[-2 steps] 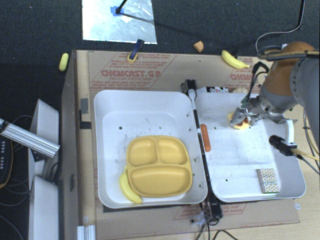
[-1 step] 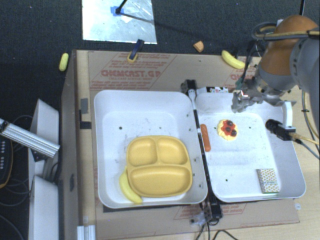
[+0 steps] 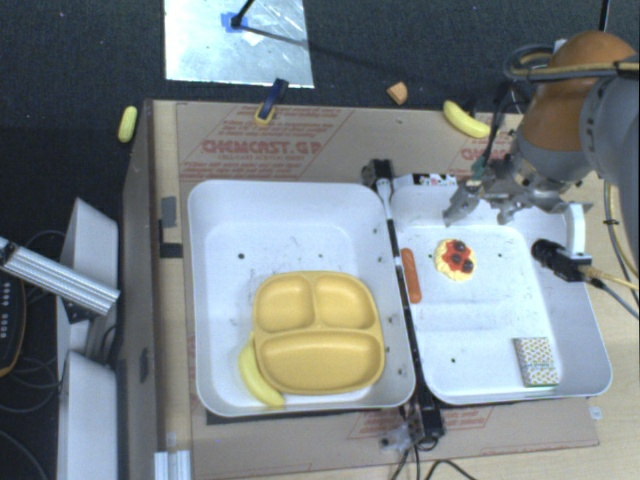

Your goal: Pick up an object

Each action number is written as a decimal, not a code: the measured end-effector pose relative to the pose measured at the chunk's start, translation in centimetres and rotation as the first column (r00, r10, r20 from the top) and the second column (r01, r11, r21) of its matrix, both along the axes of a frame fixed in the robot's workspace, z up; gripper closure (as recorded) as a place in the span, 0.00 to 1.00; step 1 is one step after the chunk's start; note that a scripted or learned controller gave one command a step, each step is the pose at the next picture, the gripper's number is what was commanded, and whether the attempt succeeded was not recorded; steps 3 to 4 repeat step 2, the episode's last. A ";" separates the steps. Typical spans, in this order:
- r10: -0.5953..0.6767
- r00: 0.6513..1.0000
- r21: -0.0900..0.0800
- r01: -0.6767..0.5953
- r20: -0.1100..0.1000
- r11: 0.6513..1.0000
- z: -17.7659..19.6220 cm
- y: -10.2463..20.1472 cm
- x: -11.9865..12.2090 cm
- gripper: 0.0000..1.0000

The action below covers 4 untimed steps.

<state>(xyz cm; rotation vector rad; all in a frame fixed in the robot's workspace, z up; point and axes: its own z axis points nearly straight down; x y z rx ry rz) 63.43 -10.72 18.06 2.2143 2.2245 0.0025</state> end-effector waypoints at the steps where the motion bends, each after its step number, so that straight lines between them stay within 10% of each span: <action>1: -0.003 1.000 0.001 0.003 -0.002 1.000 -9.7 -1.1 -1.4 0.00; 2: -0.001 1.000 0.000 0.001 0.005 1.000 -8.3 -1.1 -1.2 1.00; 4: -0.001 1.000 0.000 0.001 0.005 1.000 -8.3 -1.1 -1.2 1.00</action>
